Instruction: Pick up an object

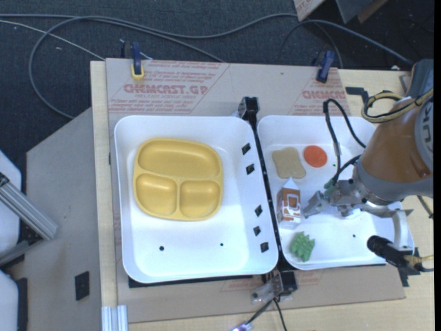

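A small brown-and-white carton-like object (290, 206) stands in the right shallow white bin (351, 252), near the bin's left wall, with nothing gripping it. Just beside it on its right sits the grey metal two-finger gripper (318, 203); from this angle I cannot tell how the tool is set. Behind the gripper rises the arm (396, 154), grey with a broad orange band, reaching in from the right. In the same bin lie a flat tan slice shaped like bread (287, 162), a round orange disc (315, 156) next to it, and a small green leafy toy (302, 245) near the front wall. The left shallow white bin (138, 254) holds a yellow plastic plate with three compartments (178, 178). Both bins rest on a pale brown board (172, 81) printed with red lettering, clamped at its far edge by a yellow-and-blue clamp (137, 59) and a blue clamp (324, 64). The floor around is dark grey carpet (55, 5), crossed by thin cables (41, 40).
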### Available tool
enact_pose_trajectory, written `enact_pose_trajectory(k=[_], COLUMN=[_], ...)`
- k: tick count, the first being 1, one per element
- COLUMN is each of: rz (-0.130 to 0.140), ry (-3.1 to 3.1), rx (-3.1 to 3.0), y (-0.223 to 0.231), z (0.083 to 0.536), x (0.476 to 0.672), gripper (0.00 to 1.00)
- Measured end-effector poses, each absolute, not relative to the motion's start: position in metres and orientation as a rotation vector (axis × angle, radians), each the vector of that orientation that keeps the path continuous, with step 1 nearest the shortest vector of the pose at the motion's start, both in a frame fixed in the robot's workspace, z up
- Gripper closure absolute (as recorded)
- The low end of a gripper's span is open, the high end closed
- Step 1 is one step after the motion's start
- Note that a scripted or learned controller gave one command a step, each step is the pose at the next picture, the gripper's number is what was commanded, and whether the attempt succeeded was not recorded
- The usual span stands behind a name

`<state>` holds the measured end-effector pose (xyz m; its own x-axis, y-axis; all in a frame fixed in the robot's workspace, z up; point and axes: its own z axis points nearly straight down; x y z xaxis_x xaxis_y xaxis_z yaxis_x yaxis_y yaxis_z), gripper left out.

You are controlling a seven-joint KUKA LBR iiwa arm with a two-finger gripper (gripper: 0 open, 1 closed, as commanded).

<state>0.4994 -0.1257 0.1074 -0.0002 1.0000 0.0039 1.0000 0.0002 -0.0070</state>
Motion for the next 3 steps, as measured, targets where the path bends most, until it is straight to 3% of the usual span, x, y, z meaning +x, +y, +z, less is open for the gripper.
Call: enact_pose_trajectory(k=[1,2,3], rz=[-0.002,-0.006,-0.004], ry=[-2.219,-2.227,-2.226], rx=[-2.222,-2.225,-2.223], y=[-0.127,-0.129,-0.129], z=[0.121,0.184,0.218], x=[0.501,0.506,0.508], gripper=[1.0,1.0,1.0])
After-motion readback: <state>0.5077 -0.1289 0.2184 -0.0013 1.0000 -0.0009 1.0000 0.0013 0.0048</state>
